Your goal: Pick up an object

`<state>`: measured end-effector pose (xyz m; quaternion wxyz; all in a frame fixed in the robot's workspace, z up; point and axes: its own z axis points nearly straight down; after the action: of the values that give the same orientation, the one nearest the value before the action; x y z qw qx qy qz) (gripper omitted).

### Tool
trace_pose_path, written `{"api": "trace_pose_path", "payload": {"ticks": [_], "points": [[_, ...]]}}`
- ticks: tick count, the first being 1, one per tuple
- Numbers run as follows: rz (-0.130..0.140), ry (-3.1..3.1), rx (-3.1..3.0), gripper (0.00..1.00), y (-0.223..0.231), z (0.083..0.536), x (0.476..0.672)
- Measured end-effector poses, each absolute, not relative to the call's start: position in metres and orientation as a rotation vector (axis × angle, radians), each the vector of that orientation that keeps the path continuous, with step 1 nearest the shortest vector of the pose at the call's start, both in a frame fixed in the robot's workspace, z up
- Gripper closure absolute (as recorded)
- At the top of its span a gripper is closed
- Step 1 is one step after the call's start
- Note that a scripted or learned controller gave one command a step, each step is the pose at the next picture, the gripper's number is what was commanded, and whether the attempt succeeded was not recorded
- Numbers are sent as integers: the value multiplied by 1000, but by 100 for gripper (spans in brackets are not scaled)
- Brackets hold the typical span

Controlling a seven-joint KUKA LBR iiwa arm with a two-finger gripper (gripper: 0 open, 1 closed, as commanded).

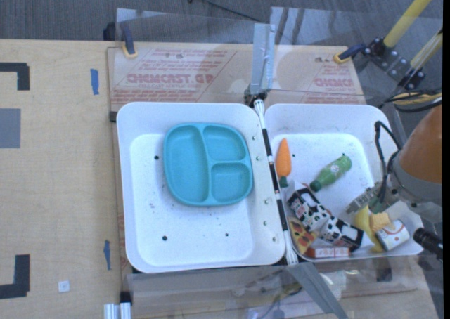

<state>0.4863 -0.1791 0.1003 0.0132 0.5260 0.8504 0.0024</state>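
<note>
Reading left to right: left bin (140,170) with a teal plate (208,164); right bin (316,122) with a carrot (283,158), a green bottle (331,172), a cow-print toy (313,213) and yellow pieces (373,222). The gripper (367,202) hangs low by the yellow pieces at the right bin's near-right corner. Whether it is parted or clenched cannot be told. Step in hand, likely: the approach. Next move calls for closing on a nearby item and lifting.

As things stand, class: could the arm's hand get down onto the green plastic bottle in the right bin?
Probably yes. The green plastic bottle lies alone on bare bin floor, apart from the orange carrot and the cow toy, with the hand close beside it.
</note>
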Motion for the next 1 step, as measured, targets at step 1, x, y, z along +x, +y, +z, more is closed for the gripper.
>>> {"api": "trace_pose_path", "payload": {"ticks": [1], "points": [[2,2742,1526,100,-129,199,509]]}}
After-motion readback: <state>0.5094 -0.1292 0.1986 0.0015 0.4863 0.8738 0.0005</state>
